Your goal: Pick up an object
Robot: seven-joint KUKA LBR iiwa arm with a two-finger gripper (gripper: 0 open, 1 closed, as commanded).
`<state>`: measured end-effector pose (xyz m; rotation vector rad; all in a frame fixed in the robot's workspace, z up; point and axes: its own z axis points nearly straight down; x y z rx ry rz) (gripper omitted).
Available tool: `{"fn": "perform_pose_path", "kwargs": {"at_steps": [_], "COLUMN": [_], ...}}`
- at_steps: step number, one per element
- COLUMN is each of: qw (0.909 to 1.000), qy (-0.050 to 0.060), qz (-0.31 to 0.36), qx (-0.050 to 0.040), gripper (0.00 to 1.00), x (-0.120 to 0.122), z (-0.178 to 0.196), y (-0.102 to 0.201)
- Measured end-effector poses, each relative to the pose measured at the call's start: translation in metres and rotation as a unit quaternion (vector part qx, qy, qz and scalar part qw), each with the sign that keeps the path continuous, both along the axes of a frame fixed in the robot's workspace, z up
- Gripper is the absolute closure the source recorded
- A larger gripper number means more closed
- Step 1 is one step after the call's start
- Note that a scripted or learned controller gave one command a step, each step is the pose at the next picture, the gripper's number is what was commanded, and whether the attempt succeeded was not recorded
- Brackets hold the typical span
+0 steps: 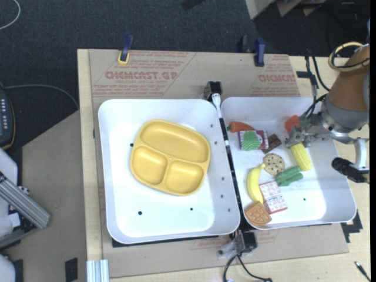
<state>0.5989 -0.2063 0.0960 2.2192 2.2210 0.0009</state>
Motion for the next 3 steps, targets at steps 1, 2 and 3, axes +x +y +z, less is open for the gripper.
{"fn": "perform_pose_path", "kwargs": {"at_steps": [1, 2, 3], "qw": [1.0, 1.0, 1.0], "qy": [-0.003, -0.003, -0.002], "qz": [0.0, 0.0, 0.0], "qx": [-0.0009, -0.0009, -0.0007], "gripper": [1.0, 1.0, 1.0], "x": [-0.002, -0.006, -0.005], "z": [0.06, 0.107, 0.131], "y": [0.007, 0.011, 0.011]}}
